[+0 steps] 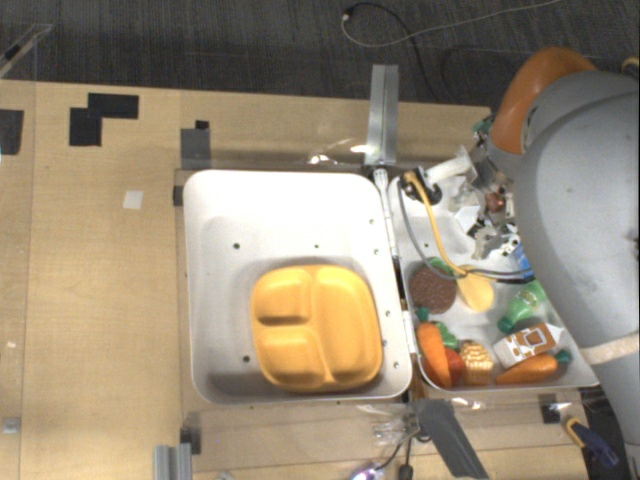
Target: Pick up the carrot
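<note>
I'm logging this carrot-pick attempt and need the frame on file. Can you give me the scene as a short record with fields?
left bin: holds a yellow divided tray
right bin: toy foods and arm
carrot: near front-left corner of right bin, beside a corn cob
other items: brown round patty, yellow spoon
gripper: over rear of right bin, apart from carrot

From my remote feed: arm (pixel 585 218) has a bulky, smooth grey rounded shell at frame right, with an orange band (pixel 530 93) at upper right. Wrist hardware is white and black with small exposed metal parts; a yellow cable (pixel 432 223) trails off it.
</note>
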Robot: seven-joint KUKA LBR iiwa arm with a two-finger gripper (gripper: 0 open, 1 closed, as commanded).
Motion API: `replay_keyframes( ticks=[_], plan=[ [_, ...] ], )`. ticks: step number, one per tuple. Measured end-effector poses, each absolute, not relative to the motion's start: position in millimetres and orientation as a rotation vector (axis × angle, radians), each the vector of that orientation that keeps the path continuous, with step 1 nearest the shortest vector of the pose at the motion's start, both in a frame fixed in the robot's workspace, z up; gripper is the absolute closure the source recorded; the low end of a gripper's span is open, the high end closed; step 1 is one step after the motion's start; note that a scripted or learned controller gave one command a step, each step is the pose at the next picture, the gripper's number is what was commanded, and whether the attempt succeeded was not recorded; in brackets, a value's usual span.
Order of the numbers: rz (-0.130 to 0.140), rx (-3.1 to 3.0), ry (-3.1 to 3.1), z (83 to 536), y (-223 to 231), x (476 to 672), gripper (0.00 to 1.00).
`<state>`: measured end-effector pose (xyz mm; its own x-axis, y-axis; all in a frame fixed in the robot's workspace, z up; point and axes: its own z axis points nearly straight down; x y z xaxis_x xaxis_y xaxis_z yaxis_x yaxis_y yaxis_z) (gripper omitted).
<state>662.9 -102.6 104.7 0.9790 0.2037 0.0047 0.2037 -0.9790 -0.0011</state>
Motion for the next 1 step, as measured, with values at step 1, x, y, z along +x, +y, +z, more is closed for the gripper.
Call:
replay_keyframes(
  ticks=[1],
  plan=[
    [-0.015,-3.121,-0.325,116.9,-100.6,664.8,1.0]
  ],
)
